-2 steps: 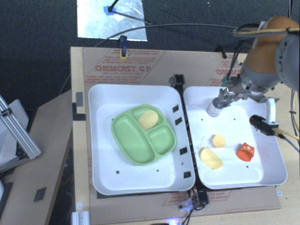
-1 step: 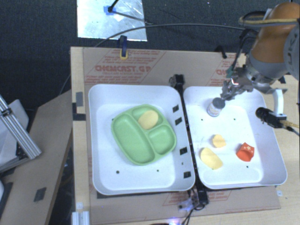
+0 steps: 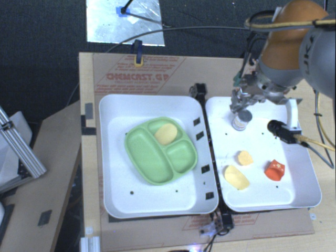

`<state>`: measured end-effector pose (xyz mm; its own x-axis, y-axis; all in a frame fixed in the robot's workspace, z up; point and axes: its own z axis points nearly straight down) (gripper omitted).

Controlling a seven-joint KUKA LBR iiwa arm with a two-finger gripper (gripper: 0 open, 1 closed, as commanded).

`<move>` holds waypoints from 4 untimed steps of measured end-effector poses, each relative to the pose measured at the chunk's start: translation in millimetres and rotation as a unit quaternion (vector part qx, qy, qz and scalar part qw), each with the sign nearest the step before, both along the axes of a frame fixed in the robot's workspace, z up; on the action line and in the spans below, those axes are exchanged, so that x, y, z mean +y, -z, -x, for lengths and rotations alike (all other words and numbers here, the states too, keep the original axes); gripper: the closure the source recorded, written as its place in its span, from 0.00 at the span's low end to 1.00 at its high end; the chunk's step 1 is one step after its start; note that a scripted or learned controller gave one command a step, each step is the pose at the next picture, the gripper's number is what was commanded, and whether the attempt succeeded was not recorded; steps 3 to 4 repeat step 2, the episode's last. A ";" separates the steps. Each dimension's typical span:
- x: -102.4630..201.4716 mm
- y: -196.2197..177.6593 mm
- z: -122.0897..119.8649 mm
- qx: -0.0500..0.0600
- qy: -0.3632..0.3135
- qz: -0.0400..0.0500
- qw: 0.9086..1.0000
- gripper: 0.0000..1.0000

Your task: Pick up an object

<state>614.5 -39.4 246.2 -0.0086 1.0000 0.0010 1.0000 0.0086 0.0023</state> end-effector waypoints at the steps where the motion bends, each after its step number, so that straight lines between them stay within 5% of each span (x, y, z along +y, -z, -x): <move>1: 60.9 7.7 -3.6 0.000 0.000 0.000 1.000 1.00; 2: 117.7 2.9 2.9 0.000 0.000 0.000 1.000 1.00; 4: 117.7 2.9 2.9 0.000 0.000 0.000 1.000 1.00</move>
